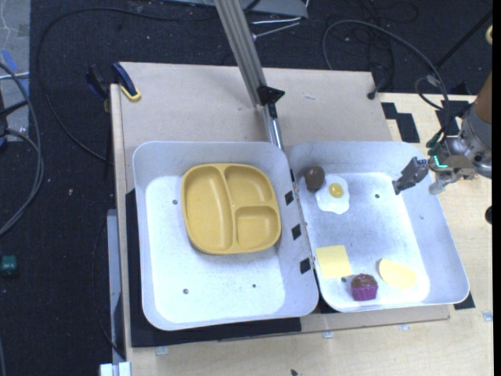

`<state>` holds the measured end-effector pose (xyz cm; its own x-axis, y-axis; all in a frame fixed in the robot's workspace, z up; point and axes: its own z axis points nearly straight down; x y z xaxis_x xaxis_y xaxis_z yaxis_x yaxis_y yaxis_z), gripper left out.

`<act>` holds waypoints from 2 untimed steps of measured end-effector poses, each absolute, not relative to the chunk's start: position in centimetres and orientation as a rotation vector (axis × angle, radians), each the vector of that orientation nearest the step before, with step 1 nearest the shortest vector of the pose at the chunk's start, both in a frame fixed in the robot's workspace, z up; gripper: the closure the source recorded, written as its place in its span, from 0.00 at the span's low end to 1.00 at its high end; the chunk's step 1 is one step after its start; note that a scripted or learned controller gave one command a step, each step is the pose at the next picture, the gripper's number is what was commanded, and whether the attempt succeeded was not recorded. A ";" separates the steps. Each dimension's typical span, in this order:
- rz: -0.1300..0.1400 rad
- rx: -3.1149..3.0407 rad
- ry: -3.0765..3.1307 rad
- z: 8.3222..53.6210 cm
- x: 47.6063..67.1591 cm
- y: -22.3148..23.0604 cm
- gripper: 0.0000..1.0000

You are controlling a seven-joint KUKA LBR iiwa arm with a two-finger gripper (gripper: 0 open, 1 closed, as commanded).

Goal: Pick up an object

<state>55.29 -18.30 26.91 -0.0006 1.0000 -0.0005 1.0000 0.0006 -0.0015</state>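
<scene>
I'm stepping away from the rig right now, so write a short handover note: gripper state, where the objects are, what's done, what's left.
Gripper: open, holding nothing, hovering at the right rim of the right bin.
Right bin contents: brown ball and fried egg near the top left; yellow square, purple item and yellow oval piece along the bottom.
Left bin: yellow divided plate.
Done: nothing picked yet.
Left: choose an object, descend, grasp and lift. The nearest is probably the fried egg.
</scene>
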 end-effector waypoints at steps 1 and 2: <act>0.001 -2.221 -2.223 27.0 55.3 -18.3 0.00; 0.003 -2.220 -2.220 22.7 55.3 -17.9 0.00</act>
